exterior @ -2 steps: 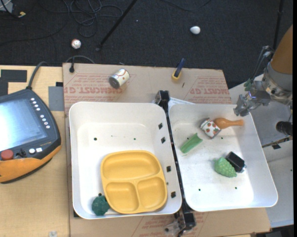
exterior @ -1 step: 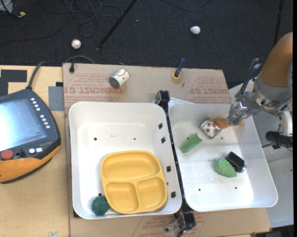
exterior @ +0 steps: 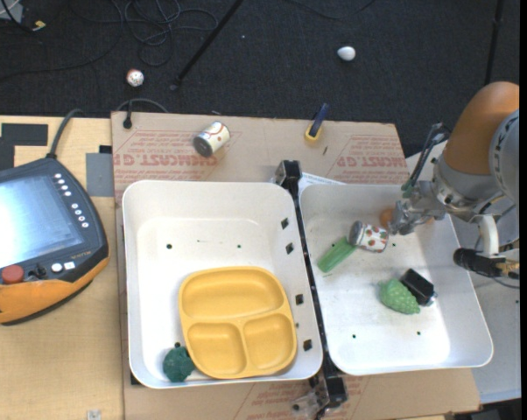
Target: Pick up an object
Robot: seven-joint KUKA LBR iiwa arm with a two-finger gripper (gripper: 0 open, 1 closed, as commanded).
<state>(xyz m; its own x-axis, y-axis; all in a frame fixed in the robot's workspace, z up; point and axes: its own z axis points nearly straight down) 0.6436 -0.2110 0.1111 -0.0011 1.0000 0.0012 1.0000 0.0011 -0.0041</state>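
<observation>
From above, the arm (exterior: 482, 147) reaches in from three o'clock, its orange band high at the two o'clock side of the picture. The gripper (exterior: 402, 220) sits low over the right bin (exterior: 460, 344), near that bin's one o'clock part. Whether it is open or closed cannot be told at this size.

Just at nine o'clock of the gripper lies a small can (exterior: 368, 237), on its side, white with red and dark marks and a grey end; it seems to touch the gripper's tip, but nothing is plainly gripped. A small orange thing (exterior: 386, 216) peeks out beside the tip. At eight o'clock of the can lies a green block (exterior: 336, 256), tilted, just beside it. Toward five o'clock of the can, a bumpy green lump (exterior: 399, 297) rests against a black piece (exterior: 418, 285).

The left bin (exterior: 150, 234) holds a yellow divided tray (exterior: 237, 322) at its six o'clock side, with a dark green lump (exterior: 178, 363) at the tray's eight o'clock corner.

Beyond the bins at twelve o'clock, another can (exterior: 212, 137) lies on the cardboard (exterior: 360, 151). A pendant with a screen (exterior: 36, 234) sits at nine o'clock.
</observation>
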